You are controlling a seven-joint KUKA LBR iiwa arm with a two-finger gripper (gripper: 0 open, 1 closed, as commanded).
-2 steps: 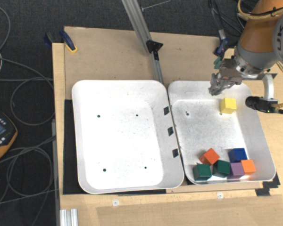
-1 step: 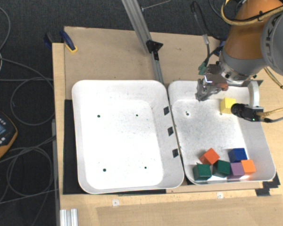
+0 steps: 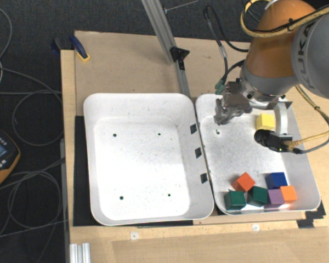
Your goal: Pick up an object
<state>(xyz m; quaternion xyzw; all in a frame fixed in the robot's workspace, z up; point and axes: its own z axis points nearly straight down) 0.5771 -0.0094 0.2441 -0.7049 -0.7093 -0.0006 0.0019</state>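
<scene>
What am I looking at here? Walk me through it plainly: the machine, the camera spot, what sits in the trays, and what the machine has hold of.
One fixed camera looks down at a slant on a wooden bench. The big grey and orange shape at the upper right is a robot arm reaching in. Its tool, the part meant for grasping, hangs over the top of the right bin. I cannot tell whether it has anything. Two shallow white bins sit side by side. In the right one, a yellow block lies near the arm, and a cluster of small blocks sits at the bottom: orange, green, dark green, purple, blue and another orange. The left bin is beside it.
</scene>
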